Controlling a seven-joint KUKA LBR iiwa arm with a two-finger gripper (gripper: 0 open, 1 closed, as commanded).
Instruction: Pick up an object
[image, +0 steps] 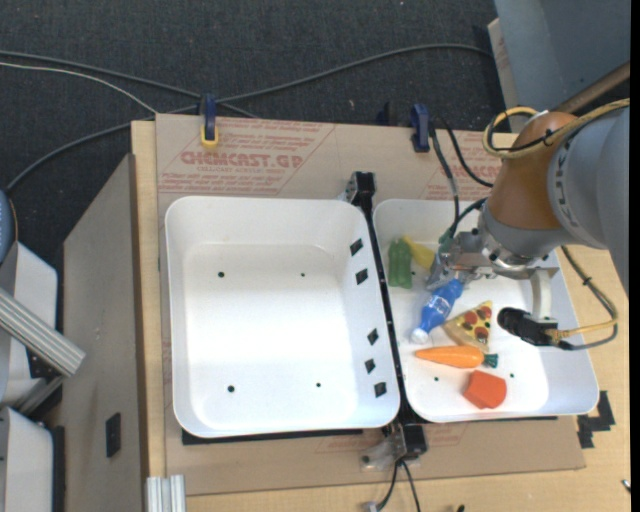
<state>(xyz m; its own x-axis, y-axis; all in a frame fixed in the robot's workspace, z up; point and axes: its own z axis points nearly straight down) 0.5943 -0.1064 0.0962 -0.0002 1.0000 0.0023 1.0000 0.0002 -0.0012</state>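
A grey KUKA arm reaches into the right bin (570, 385), its gripper (462, 262) low over a blue-and-white bottle (437, 307) — whether the fingers are parted or closed cannot be told. Beside the bottle lie a green object (401, 264), a pizza slice (471, 323), a carrot (452, 355) and a red block (484, 390) — all in that bin. The left bin (190, 300) adjoins.

Only thing you can actually read here is the red print "CHEMCAST GP" on the flat brown cardboard sheet (300, 150) under the bins, with a smaller red line beneath it that's too blurry to make out.
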